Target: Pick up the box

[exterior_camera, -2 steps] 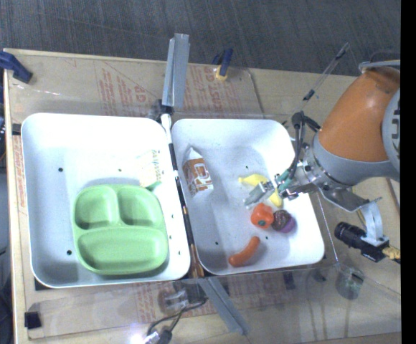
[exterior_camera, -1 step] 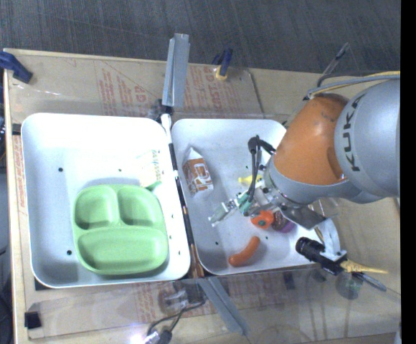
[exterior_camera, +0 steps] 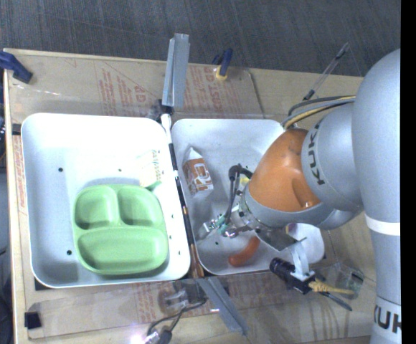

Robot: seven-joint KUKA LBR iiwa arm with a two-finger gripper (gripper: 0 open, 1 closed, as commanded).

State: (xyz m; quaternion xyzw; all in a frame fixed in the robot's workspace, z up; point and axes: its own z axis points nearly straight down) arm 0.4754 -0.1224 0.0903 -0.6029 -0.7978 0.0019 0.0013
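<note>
A small pale yellow-green box [exterior_camera: 150, 169] lies in the left bin [exterior_camera: 43, 192], against its right wall and just above the green tray. My gripper [exterior_camera: 217, 226] is low in the right bin [exterior_camera: 222, 131], near that bin's left wall and well to the right of and below the box. It does not touch the box. The orange wrist band and grey arm hang over the right half of this bin and hide its floor there.
A green divided tray [exterior_camera: 120, 229] fills the lower middle of the left bin. In the right bin a brown packet with a white top [exterior_camera: 198, 177] lies above the gripper, and an orange-red sausage-shaped item [exterior_camera: 243, 252] lies below it near the front wall.
</note>
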